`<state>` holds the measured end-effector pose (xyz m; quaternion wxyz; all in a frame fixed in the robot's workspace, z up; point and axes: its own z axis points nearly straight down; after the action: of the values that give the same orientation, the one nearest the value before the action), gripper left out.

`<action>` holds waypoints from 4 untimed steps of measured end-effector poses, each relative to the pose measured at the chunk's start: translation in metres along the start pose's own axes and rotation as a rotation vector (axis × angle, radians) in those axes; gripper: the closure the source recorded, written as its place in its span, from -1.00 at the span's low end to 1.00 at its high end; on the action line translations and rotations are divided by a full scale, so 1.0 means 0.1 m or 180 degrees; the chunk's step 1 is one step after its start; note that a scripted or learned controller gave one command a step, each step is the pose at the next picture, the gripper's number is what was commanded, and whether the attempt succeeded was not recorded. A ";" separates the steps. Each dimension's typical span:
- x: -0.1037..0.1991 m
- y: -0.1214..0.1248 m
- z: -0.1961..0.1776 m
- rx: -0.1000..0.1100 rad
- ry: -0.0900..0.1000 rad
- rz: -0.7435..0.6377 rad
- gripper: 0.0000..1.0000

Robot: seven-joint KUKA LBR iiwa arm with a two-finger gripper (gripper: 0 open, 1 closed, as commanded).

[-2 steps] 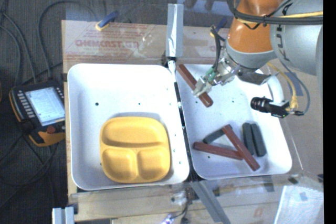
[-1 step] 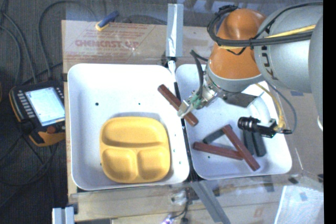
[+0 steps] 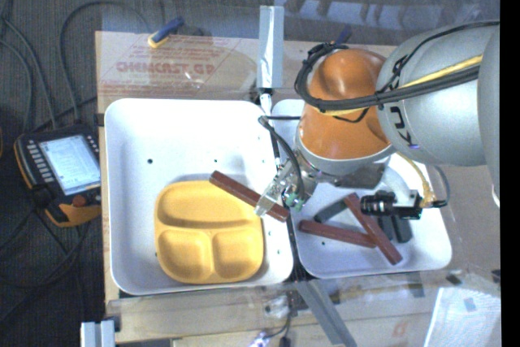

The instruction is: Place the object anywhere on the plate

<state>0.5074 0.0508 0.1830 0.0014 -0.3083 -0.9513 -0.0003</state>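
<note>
OK, task object: long flat red-brown stick [image 3: 236,187]. It lies across the upper-right corner of the yellow three-compartment plastic plate [image 3: 203,252]. Its left end is over the plate's top rim. Its right end runs off the plate's right edge toward the wall between the two bins. The long axis runs diagonally, from up-left of the plate's corner to down-right.

The gripper [image 3: 280,201] sits just off the plate's right edge, on the stick's right-hand end. Nearly all of the stick's length therefore extends from the gripper left and slightly up, over the plate. I can't tell whether the gripper is clamped on the stick or released, because the wrist blocks that. I also can't tell whether the stick rests on the plate rim or hangs just above it.

The plate is in the lower half of the white left bin [image 3: 138,175]. Well right of the plate, in the white right bin [image 3: 431,244], are two more red-brown sticks [image 3: 335,234] and a short dark grey piece [image 3: 329,212]. None of these touches the plate.

My read: if the stick is gripped, shift it left toward the plate's centre so the overhanging right end clears the rim, then let go. The risk is that it tips off the rim.
</note>
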 end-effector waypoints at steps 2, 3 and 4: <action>0.56 0.50 0.37 0.0004 -0.0001 -0.0592 -1.00; 1.13 1.27 0.87 -0.0021 -0.0057 -0.0422 -1.00; 1.14 1.32 0.72 -0.0070 -0.0061 -0.0417 1.00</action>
<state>0.4926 0.2246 0.1112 -0.0111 -0.2454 -0.9693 -0.0079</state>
